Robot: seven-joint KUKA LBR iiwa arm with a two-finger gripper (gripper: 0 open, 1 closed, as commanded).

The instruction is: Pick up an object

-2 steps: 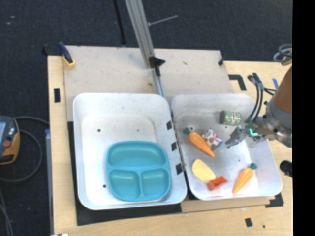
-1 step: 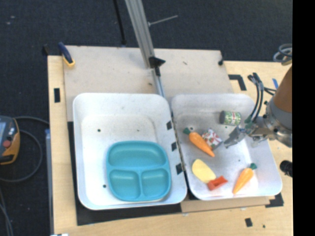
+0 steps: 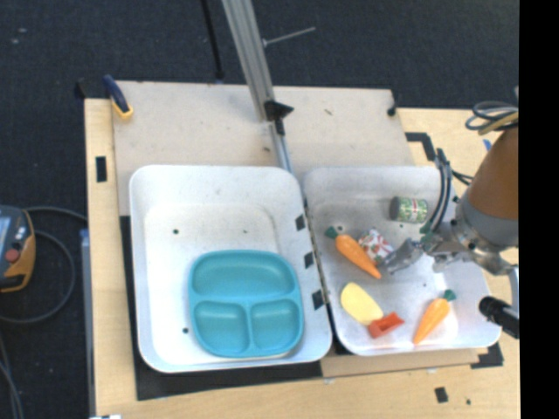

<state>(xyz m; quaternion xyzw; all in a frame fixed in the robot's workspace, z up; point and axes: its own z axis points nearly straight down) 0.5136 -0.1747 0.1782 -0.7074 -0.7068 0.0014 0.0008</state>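
While the gripper [image 3: 403,257] hangs low in the right bin [image 3: 349,186], a toy carrot [image 3: 358,255] lies just to its left, long axis slanting down toward it; whether anything is pinched, I cannot tell.

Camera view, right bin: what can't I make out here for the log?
- Hand: blurred; open or shut unclear.
- Red-and-white item beside the hand: too small to identify; contact unclear.
- Green can: label unreadable.
- Arm: cut off by the right edge.
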